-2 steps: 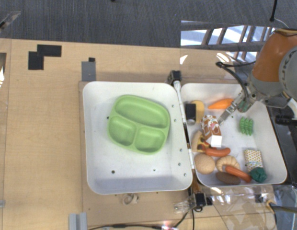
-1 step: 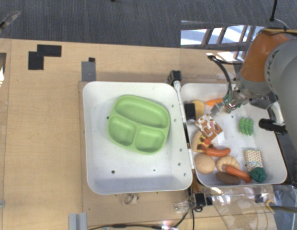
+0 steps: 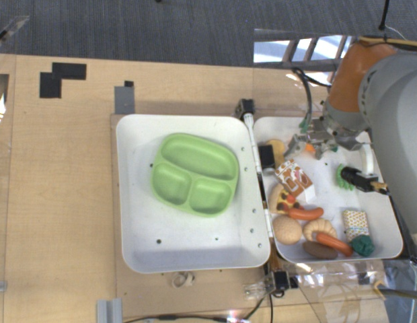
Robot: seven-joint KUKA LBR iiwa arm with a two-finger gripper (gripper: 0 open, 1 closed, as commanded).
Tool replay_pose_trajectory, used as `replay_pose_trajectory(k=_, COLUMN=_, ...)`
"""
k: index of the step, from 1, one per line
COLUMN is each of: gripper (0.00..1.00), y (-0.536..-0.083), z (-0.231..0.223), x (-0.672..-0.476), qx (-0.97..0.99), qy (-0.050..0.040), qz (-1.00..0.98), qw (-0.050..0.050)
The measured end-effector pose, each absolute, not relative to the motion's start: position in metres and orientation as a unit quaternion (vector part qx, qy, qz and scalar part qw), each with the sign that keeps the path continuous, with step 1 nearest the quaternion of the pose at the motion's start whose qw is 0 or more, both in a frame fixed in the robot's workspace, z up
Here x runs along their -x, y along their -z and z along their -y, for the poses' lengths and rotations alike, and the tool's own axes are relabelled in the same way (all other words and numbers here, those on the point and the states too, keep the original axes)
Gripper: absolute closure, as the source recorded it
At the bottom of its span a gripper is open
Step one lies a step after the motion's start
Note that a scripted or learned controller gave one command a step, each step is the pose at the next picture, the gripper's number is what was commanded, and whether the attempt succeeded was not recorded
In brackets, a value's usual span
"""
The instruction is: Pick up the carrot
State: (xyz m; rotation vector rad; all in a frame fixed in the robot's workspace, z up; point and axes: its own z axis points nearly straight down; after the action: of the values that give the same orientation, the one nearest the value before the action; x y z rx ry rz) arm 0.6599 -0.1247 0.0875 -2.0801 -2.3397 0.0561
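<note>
Hovering at the right bin's (image 3: pixel 397 237) far edge, my jaws (image 3: pixel 304 145) carry nothing; their spacing I cannot tell. Approach step: the carrot (image 3: pixel 336 243) lies near the bin's near-right corner, requiring descent there.

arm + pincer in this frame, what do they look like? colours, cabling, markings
The arm is bulky and rounded, light grey, with a broad orange band above the wrist. The pincer at its end is a small, dark grey metal assembly, too blurred to make out in detail. A thin black cable loops past the wrist toward it. No lettering or other markings are legible on the housing.
</note>
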Motion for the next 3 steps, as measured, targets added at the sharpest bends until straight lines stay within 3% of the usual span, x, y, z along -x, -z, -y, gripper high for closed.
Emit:
replay_pose_trajectory(k=1, gripper=0.0, y=-0.087, z=0.132, x=-0.668, qx=0.759, qy=-0.0027, qz=0.651, qw=0.005)
replay_pose_trajectory(k=2, gripper=1.0, y=-0.1, z=0.133, x=-0.67, qx=0.756, qy=-0.0016, qz=0.655, qw=-0.001)
replay_pose_trajectory(k=3, gripper=0.0, y=-0.098, z=0.124, x=-0.67, qx=0.753, qy=0.0006, qz=0.658, qw=0.007)
